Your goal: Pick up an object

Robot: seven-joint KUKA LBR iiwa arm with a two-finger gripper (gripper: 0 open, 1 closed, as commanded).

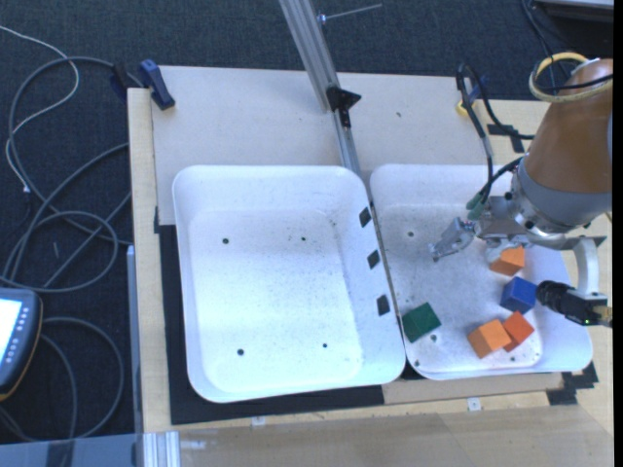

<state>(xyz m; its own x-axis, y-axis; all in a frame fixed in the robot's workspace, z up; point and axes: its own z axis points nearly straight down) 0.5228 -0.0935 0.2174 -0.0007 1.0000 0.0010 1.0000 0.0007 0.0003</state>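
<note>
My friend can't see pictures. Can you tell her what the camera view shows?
A grey and orange robot arm reaches from the right, its end effector low over the right white bin. That bin holds a green block, a blue block and three orange blocks. The left white bin sits beside it.

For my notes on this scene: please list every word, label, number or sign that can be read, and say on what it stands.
None can be read.
The lit screen of the handheld device on the floor: too small and blurred.
The coloured blocks and the two shallow white plastic bins: no writing visible.
</note>
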